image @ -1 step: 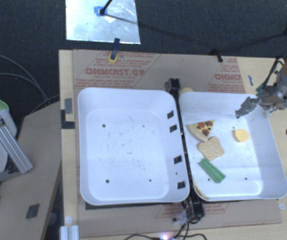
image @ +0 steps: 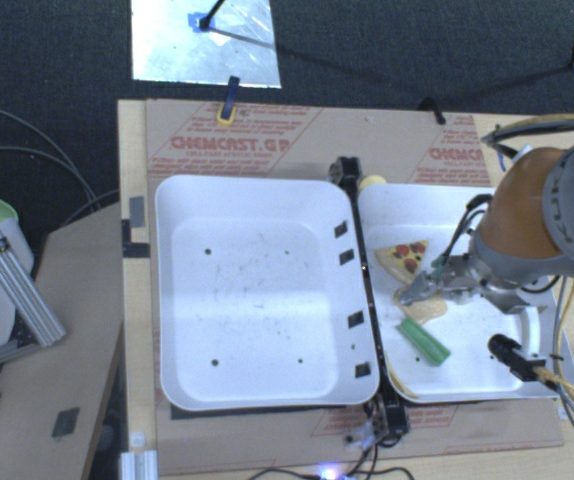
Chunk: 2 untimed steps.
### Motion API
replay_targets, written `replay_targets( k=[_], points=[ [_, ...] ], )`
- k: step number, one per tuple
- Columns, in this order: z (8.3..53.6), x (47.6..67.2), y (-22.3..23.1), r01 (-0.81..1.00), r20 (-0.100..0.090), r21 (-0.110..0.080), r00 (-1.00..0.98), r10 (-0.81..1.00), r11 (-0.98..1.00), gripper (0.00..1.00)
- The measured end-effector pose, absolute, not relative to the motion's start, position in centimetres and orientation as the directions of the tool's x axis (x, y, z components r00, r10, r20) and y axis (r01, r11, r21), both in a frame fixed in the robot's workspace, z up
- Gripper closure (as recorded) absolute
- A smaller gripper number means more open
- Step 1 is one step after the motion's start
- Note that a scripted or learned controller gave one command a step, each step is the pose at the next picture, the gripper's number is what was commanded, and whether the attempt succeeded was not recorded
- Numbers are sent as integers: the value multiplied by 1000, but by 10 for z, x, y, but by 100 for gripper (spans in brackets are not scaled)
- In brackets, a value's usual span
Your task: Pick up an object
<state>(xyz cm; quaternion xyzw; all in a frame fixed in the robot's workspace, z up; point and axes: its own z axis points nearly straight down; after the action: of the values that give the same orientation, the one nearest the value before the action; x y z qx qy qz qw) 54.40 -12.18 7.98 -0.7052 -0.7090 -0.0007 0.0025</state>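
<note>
End effector (image: 419,290) over tan piece (image: 425,310), possibly touching; right bin (image: 467,383).

Pizza toy (image: 407,257), cylinder (image: 424,341) in right bin (image: 467,380).

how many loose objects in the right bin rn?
3 visible: pizza slice toy near the divider, tan piece by the tool, green cylinder toward the front. The arm may hide more.

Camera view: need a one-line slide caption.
Arm's end effector low in the right bin beside a pizza slice toy, a tan piece and a green stick; left bin alongside.
</note>
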Motion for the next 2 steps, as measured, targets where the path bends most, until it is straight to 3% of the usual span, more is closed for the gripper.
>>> replay_targets(
  k=[1,2],
  points=[
    [98,550,-126,1000,1,10,-3,1000,3,100],
    [248,532,-49,1000,2,15,-13,1000,13,100]
  ],
)
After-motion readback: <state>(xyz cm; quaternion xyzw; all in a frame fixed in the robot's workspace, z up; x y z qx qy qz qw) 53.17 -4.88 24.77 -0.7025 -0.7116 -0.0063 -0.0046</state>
